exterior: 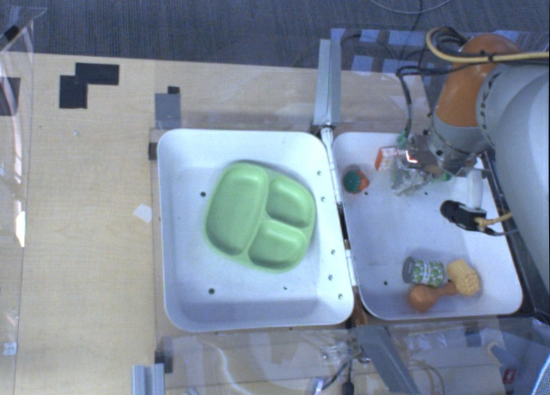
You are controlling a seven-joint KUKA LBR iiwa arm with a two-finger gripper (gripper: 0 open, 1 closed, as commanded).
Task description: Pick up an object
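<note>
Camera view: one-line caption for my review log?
Gripper over the right bin, near a small ball; green divided plate in the left bin.

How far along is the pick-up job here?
Done: the hand is over the right bin's far end, near the small green ball. In hand: nothing visibly lifted. Left: grasping and raising an object; the can lies at the near end.

We see a small green-and-orange ball (pixel 355 180) just right of centre; at the lower right, a green can (pixel 424 272) on its side lies beside a yellow lump (pixel 465 276) and an orange piece (pixel 424 296).
</note>
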